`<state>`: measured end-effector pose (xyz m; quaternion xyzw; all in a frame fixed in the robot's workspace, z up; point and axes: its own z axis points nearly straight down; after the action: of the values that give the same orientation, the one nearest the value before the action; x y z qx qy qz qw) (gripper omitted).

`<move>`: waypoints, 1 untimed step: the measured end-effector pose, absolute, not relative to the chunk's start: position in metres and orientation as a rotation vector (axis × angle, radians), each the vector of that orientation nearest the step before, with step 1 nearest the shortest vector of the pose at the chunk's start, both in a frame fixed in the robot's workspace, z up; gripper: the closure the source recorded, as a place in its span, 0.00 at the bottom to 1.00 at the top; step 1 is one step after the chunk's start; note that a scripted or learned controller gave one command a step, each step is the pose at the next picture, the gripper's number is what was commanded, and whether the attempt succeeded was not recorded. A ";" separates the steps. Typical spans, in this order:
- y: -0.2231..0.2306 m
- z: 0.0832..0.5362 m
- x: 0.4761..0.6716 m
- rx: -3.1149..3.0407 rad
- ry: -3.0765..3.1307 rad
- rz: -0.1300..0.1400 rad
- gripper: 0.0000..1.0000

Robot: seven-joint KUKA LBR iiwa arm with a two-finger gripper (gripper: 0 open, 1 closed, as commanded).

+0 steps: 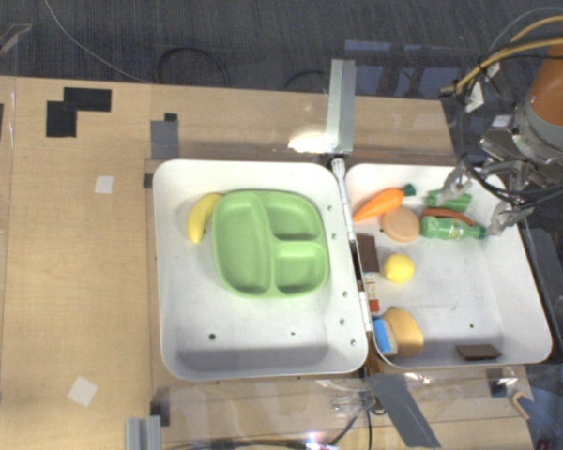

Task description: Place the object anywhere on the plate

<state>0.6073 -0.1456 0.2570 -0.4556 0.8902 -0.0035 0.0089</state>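
Note:
A green divided plate [267,242] lies in the left bin [183,345]. A yellow banana [202,216] rests against the plate's left side, on the bin floor. My gripper [479,199] hangs over the far right part of the right bin [507,331], open, one finger [458,179] to the upper left and the other lower right. A green bottle with a red label [450,225] lies just below and left of the fingertips, and nothing is held between them.
The right bin also holds an orange carrot [380,202], a tan round piece [401,225], a yellow lemon [399,269], a bread roll [404,330] beside a blue item, and a small brown block [477,352]. A metal divider [349,251] separates the bins.

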 end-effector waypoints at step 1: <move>-0.156 0.378 0.535 -1.218 2.875 -0.023 0.00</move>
<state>0.5347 -0.1558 0.3782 -0.3901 0.9207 -0.0073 0.0095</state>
